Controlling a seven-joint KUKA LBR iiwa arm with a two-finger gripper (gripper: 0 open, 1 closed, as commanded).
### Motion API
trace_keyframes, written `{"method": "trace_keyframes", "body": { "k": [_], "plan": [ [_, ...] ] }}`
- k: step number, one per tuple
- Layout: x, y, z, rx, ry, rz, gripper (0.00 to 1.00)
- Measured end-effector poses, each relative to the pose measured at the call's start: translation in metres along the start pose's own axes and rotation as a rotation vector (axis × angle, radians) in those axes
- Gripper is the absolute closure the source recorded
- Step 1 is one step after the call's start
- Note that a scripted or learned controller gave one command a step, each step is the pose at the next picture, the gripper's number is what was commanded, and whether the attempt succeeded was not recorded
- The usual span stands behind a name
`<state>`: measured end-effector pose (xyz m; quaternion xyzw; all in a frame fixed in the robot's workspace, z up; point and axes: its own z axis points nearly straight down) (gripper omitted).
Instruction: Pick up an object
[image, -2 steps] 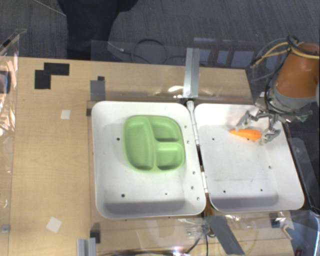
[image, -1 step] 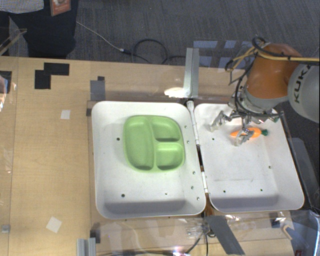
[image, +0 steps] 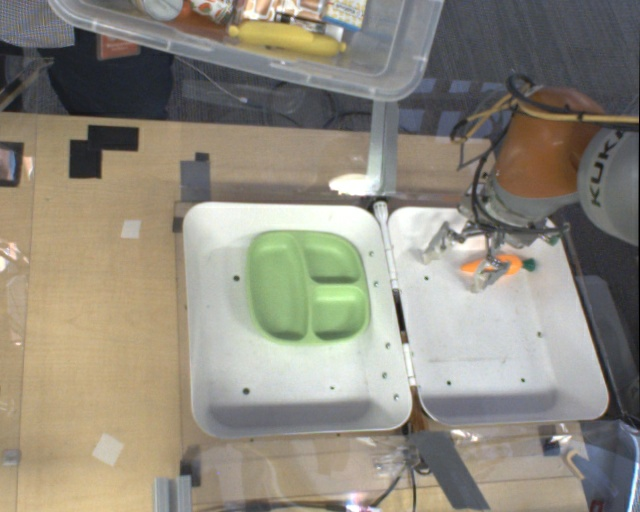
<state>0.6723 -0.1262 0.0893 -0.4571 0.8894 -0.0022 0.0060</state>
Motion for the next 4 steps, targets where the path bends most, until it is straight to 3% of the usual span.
{"method": "trace_keyframes", "body": {
  "k": [1,2,3,4],
  "plan": [
    [0.064,-0.029,-0.001,0.003,0.002,0.176,0.0],
    [0.022,0.001,0.001,-0.002,0.001,0.149,0.0],
    [-0.007,0.05,0.0,-0.001,0.0,0.266,0.0],
    [0.044,0.024,-0.039,0.001,0.002,0.517,0.0]
  ]
}}
